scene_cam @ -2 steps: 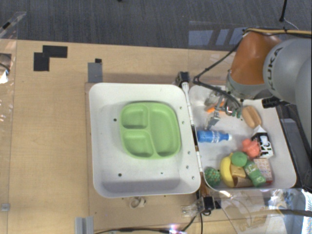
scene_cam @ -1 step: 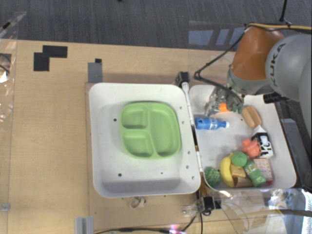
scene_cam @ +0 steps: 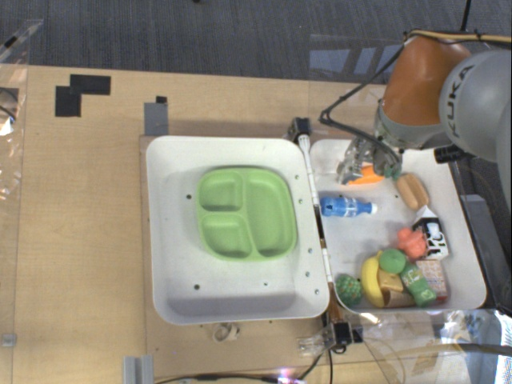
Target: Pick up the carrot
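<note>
My claw [scene_cam: 362,166] is over the carrot [scene_cam: 366,179]; I cannot tell its state. It may slip toward the bottle [scene_cam: 346,207].

Right bin [scene_cam: 472,238] is tight up top: the gripper [scene_cam: 364,165] sits right over the carrot [scene_cam: 368,179], with the blue bottle [scene_cam: 346,207] just below it and the bread roll [scene_cam: 412,191] off to the side. The near end is packed with a banana [scene_cam: 370,280] and other toys. The middle strip is open. In the left bin [scene_cam: 160,214], a green tray [scene_cam: 243,214] takes the centre, with room around its edges.
</note>
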Controlling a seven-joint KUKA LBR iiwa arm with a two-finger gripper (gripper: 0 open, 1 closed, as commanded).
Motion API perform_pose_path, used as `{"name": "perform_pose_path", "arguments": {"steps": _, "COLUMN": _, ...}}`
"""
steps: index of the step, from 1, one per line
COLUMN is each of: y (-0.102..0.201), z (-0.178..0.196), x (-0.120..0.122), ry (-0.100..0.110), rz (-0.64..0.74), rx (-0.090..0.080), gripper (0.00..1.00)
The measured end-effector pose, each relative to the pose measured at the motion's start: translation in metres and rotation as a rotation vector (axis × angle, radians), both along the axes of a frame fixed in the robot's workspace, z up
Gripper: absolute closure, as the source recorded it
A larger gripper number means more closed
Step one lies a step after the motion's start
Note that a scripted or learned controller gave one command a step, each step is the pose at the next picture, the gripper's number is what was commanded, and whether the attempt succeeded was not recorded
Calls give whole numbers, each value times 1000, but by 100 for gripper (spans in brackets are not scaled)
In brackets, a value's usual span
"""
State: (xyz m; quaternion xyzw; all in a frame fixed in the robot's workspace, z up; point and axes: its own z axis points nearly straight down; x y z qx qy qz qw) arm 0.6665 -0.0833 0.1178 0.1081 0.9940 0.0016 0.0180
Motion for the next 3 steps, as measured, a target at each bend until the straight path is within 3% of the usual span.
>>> {"name": "perform_pose_path", "arguments": {"steps": 1, "y": -20, "z": -29, "x": -14, "ry": 23, "rz": -753, "rx": 17, "gripper": 100}}
{"name": "perform_pose_path", "arguments": {"steps": 2, "y": 51, "z": 72, "x": -37, "ry": 20, "rz": -1017, "rx": 27, "gripper": 100}}
{"name": "perform_pose_path", "arguments": {"steps": 3, "y": 49, "z": 69, "x": -38, "ry": 24, "rz": -1020, "rx": 23, "gripper": 0}}
